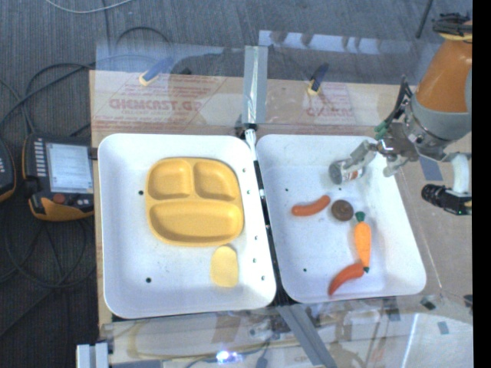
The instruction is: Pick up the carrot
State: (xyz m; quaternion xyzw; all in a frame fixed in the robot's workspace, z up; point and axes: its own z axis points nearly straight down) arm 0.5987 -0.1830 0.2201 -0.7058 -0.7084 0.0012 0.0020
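Observation:
The carrot (362,241) is orange with a small green top. It lies lengthwise in the right part of the right bin (399,205), green end pointing to the back. My gripper (347,169) hangs over the back of that bin, reaching in from the right. It is well behind the carrot and a little to its left, apart from it. The arm's orange band (445,75) rises at the far right.
In the right bin, a red-orange sausage (311,206) and a brown round piece (342,210) lie left of the carrot's top. A curved red-orange piece (347,277) lies by its front end. The left bin (123,228) holds a yellow divided tray (195,200) and a small yellow piece (224,267).

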